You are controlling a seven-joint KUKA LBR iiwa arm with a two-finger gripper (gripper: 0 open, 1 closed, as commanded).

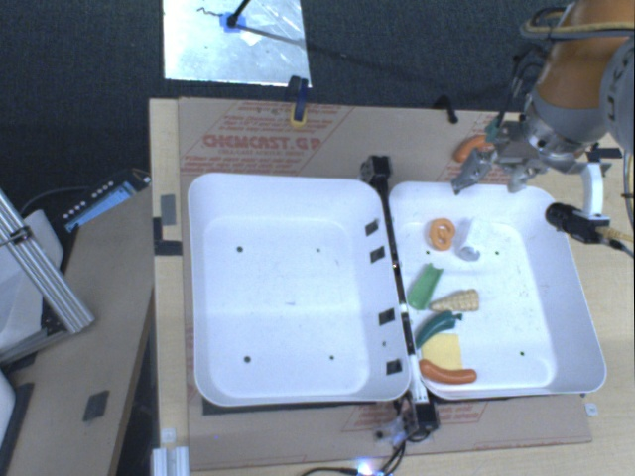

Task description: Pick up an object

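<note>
Since the corn cob [454, 301] looks light and rigid, grasp mid-length — gripper [493, 174] apparently spread, holding nothing.

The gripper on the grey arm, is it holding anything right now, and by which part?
Nothing is held. The two-finger gripper hangs open over the far rim of the right white bin, with no object between its fingers.

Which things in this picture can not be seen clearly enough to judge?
- Gripper: fingers small and blurred above the right bin's far rim; open or shut is unclear.
- Orange thing by the gripper: partly behind it; held or lying is unclear.
- Pale object beside the orange ring: white on white, shape unclear.
- Arm: cut off by the top and right edges.
</note>
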